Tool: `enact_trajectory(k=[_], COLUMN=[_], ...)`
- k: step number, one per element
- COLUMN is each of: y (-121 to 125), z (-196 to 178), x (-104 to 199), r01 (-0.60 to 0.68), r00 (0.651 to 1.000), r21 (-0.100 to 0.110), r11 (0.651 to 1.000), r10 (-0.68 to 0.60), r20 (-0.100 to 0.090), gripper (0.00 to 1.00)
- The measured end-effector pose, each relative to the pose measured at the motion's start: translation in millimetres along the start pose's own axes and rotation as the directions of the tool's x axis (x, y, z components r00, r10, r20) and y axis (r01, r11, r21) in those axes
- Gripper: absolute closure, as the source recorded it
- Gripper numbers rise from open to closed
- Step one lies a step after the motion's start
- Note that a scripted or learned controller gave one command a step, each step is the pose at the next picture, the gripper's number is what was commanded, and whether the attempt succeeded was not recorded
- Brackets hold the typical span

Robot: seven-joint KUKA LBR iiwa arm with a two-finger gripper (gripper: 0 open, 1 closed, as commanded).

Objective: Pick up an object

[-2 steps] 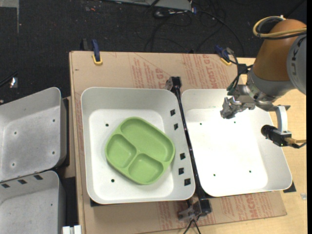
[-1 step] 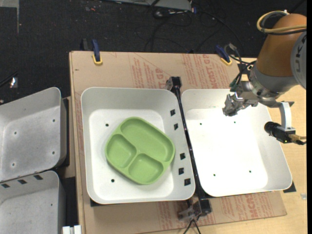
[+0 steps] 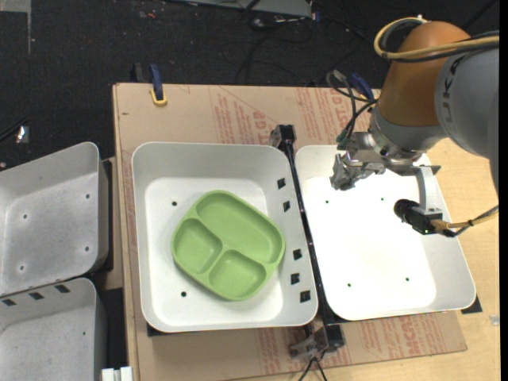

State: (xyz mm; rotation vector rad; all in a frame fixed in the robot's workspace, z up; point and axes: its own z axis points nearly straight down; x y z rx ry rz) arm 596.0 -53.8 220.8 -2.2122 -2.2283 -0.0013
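A light green divided plate (image 3: 228, 245) with three compartments lies flat in the left bin (image 3: 151, 173), slightly right of its middle. My gripper (image 3: 344, 178) hangs over the far left part of the right bin (image 3: 444, 292), well apart from the plate. The grey arm with its orange band comes in from the upper right. Nothing shows between the gripper's tips.
The two white bins sit side by side on a brown board, with a black divider strip (image 3: 295, 213) between them. Spare white trays (image 3: 48, 213) lie to the left of the bench. Cables run across the dark floor behind.
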Motion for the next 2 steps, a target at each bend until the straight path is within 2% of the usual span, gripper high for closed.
enact_trajectory(k=[2], y=[23], z=[-18], x=[109], r01=[0.001], r00=[1.000], r21=[-0.003], r11=[1.000], r10=[-0.001], r20=[0.000], gripper=[1.00])
